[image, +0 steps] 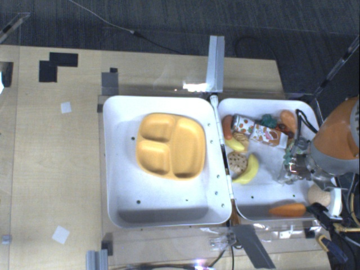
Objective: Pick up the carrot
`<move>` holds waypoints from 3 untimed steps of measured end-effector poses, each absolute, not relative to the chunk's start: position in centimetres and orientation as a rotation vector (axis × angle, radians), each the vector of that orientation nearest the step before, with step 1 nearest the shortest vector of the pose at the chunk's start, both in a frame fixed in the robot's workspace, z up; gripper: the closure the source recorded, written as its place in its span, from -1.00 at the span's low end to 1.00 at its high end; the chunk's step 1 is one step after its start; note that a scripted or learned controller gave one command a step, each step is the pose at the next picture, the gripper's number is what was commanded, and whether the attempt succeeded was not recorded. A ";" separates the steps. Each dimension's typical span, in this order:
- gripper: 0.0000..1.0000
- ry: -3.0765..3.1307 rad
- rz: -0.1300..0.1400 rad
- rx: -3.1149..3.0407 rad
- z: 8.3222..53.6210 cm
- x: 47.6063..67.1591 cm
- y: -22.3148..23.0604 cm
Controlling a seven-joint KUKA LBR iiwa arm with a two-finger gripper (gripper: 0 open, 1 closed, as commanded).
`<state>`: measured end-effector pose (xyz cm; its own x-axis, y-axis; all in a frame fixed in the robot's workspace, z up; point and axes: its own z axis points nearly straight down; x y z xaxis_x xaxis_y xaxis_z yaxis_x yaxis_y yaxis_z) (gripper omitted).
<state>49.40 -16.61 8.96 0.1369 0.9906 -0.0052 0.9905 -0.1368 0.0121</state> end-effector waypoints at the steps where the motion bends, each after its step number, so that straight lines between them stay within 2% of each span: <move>1: 1.00 2.339 0.011 2.076 9.0 49.2 -17.4; 2: 1.00 2.590 0.006 1.748 9.0 51.4 -15.8; 3: 1.00 2.746 0.004 1.491 9.0 52.6 -14.8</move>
<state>52.56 -14.84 9.02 -0.5443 0.8388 -0.0138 0.8387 0.5444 0.0107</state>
